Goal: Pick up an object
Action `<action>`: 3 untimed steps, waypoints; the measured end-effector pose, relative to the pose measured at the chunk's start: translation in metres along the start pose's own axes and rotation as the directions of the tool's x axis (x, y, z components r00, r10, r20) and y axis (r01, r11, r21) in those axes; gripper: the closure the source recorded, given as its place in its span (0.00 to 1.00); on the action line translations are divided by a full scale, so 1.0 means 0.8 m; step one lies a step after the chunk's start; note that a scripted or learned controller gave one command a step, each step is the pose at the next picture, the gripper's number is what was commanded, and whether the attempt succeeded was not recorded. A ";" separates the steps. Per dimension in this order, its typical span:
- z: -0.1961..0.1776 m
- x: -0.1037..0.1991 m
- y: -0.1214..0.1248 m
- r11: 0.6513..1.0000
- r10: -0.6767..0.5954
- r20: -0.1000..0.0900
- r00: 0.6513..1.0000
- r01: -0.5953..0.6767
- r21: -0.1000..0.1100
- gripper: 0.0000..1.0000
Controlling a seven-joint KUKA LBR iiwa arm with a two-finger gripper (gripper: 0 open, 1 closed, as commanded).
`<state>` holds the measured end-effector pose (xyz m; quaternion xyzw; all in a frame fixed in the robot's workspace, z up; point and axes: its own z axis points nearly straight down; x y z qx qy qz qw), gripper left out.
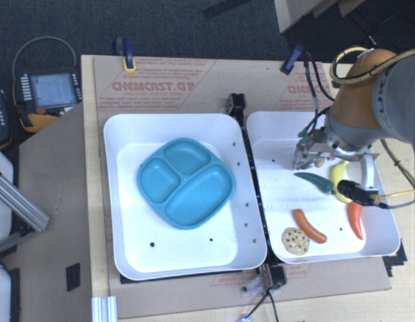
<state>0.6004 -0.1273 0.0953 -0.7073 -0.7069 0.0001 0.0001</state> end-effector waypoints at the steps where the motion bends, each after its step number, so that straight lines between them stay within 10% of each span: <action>1: -0.076 -0.010 0.003 1.000 0.000 0.002 1.000 0.000 -0.007 1.00; 3: -0.200 -0.022 0.001 1.000 -0.002 0.002 1.000 0.002 -0.008 1.00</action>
